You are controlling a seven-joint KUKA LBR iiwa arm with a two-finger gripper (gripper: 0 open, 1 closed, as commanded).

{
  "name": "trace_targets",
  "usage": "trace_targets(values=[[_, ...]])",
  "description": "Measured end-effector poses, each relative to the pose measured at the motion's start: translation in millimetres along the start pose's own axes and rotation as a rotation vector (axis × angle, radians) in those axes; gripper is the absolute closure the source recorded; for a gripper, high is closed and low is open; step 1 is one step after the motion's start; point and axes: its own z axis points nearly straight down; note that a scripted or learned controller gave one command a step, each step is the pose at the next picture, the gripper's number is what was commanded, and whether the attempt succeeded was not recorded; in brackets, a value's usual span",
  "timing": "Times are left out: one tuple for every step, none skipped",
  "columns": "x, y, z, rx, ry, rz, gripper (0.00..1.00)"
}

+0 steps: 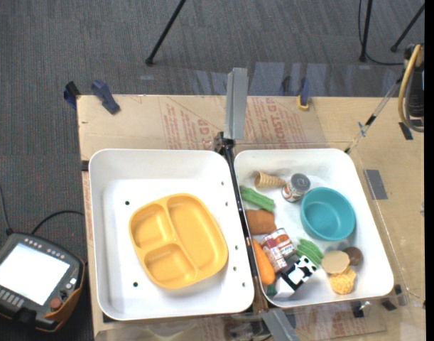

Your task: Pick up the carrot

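Looking down at the table (288, 119): the carrot (263, 261) lies in the right bin (366, 190), hard against its left wall near the front, orange tip toward the back. It's touching a small box (278, 248), with a brown potato (260, 222) just behind. A teal bowl (328, 214) sits further right. The left bin (110, 183) has a yellow tray (177, 239). Can't tell the tool's state.

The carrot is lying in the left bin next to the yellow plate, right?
Not quite. The camera view shows the carrot in the right bin, against its left wall, among the other toy food. The yellow plate is in the left bin.
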Motion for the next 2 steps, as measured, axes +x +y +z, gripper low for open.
trace_targets(values=[[3, -2, -25, 0.001, -0.002, -0.085, 1.0], [19, -14, -85, 0.002, -0.001, -0.223, 1.0]])
